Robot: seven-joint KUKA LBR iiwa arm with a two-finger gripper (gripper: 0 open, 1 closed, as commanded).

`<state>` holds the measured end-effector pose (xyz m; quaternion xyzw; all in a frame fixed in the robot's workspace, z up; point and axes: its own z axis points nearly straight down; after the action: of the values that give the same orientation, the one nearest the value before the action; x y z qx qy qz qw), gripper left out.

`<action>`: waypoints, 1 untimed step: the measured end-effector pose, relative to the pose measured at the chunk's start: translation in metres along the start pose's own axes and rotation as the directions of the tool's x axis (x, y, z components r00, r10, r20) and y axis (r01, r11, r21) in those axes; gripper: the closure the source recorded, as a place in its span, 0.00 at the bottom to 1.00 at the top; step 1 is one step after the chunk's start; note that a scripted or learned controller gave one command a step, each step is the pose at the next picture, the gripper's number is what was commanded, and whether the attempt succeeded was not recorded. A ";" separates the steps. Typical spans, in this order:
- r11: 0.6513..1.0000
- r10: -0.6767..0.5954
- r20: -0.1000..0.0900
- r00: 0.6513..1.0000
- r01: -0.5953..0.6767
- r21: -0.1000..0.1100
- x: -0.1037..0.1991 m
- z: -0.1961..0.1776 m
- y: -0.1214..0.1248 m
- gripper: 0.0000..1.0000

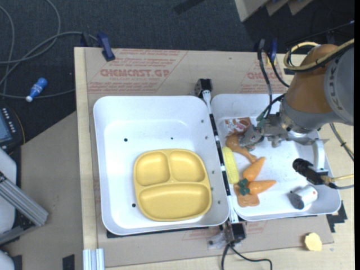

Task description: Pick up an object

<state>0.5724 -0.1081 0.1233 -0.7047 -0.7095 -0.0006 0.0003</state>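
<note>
Gripper: the gripper point(254, 138) is seen low over the right bin point(281, 210), near its far-left corner; whether the jaws are spread or closed cannot be told, and nothing is seen held.
Nearest object: an orange-tan curved toy piece point(241, 152) lies just beside the gripper, with a red-and-white packet point(239, 124) behind it.
Other objects: two toy carrots point(256, 176) and a yellow corn cob point(229, 165) lie against the left wall; a black-and-white item point(304, 196) lies near the right.
Left bin: a yellow divided plate point(171, 183) is held in the left bin point(112, 151).
Handling: the toys are judged light, hard and somewhat slippery; a carrot is best taken across its thicker middle.
</note>
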 end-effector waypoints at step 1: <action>1.000 0.012 0.000 1.000 -0.012 0.010 -0.027 0.042 -0.065 0.00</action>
<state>0.5075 -0.1358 0.0814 -0.7089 -0.7053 0.0028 0.0039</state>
